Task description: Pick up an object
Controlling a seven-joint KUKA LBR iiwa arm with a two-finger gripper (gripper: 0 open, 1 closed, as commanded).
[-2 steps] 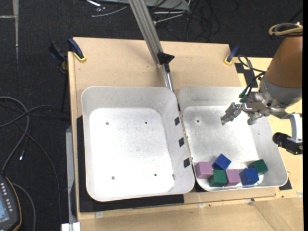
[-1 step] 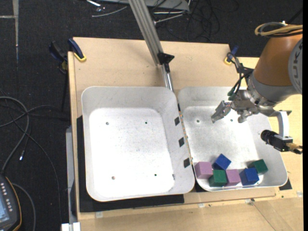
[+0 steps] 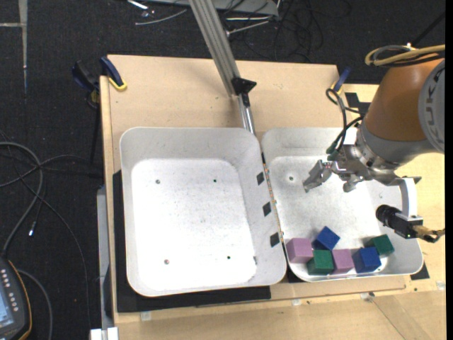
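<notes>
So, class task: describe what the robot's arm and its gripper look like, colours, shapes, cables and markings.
The arm is bulky and rounded, with an orange band above a grey wrist and part of grey lettering at its right edge. Black cables loop beside it. The gripper is small, grey metal, and a white bracket with a black cylindrical part hangs beside the wrist.

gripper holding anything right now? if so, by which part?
Nothing held. The gripper hangs open above the right bin, apart from the blocks clustered at its near edge.
</notes>
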